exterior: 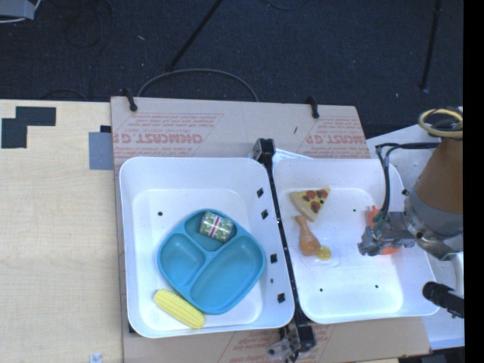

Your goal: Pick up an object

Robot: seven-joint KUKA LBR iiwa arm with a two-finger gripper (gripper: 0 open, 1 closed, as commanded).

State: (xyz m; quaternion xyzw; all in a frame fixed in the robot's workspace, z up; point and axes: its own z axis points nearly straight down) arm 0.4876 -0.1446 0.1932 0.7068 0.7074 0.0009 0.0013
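Low over the right edge of the right bin (393, 290) was seen the gripper (378, 244), carried by the grey arm (442, 203) that reached in from the right side of the bench (53, 240). Whether it was wide, narrow or closed on anything could not be told, since its tip was viewed as a dark cluster against the white wall. A small orange-red object (373, 216) was seen touching or just beside the gripper, at the bin's right wall; what it was could not be made out, nor whether it was held. Within the same bin, a toy pizza slice (311, 200) was laid near the back left corner, with its point turned toward the front. Just in front of it a toy chicken drumstick (307, 237) was placed, and a small yellow piece (324, 253) was found touching or just beside the drumstick's front end. The front half of that bin's floor was seen as plain white. In the left bin (136, 203), a blue divided plate (227, 274) was set at the middle, and a small green can with a striped label (215, 226) was lying on its side in the plate's back compartment. A toy corn cob (179, 308) was laid near the front left corner of the left bin, touching or just beside the plate's rim.
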